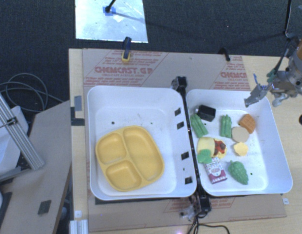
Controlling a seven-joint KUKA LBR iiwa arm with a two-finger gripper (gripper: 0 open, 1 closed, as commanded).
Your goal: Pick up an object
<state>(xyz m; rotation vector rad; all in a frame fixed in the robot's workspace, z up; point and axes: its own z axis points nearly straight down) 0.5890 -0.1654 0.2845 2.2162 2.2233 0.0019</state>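
Observation:
The right bin (275, 160) holds several small toy foods. Among them are a black block (206, 112), two green pods (198, 125) (225, 126), a brown toast piece (247, 123), a beige disc (240, 134), a yellow chunk (241, 149), a yellow and red item (212, 145), a red and white carton (216, 171) and a green bumpy piece (238, 172). My gripper (265, 98) hangs over the bin's far right corner, above and right of the toast. Its fingers (252, 98) are open with nothing between them.
The left bin (136, 106) carries a yellow divided plate (129, 157). A black clamp (179, 83) sits at the far end of the wall between the bins. A shiny metal sheet (110, 13) lies on the floor beyond the bench.

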